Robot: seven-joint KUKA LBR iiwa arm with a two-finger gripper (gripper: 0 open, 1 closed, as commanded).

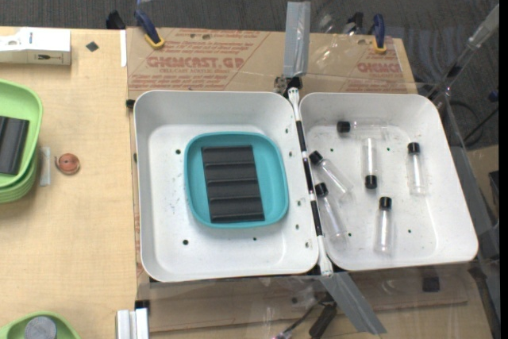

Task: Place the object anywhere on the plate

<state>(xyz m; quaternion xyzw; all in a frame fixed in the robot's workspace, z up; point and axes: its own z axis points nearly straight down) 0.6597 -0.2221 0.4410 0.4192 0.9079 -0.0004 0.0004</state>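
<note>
Cardboard sheet (pixel 238 59) behind the bins: red print, upper left reads roughly "GIGACAST.GP", letters uncertain. Smaller red lines above and below it too small to read. Same red print partly visible at the sheet's right end, cut off. White box (pixel 36 48) at far left: dark marks, illegible.

Six vials (pixel 369 163), one plate (pixel 236 179), two bins (pixel 159 234)

Teal plate (pixel 236 179) – left bin (pixel 159 194), vials (pixel 369 163) – right bin (pixel 432 171)
</note>
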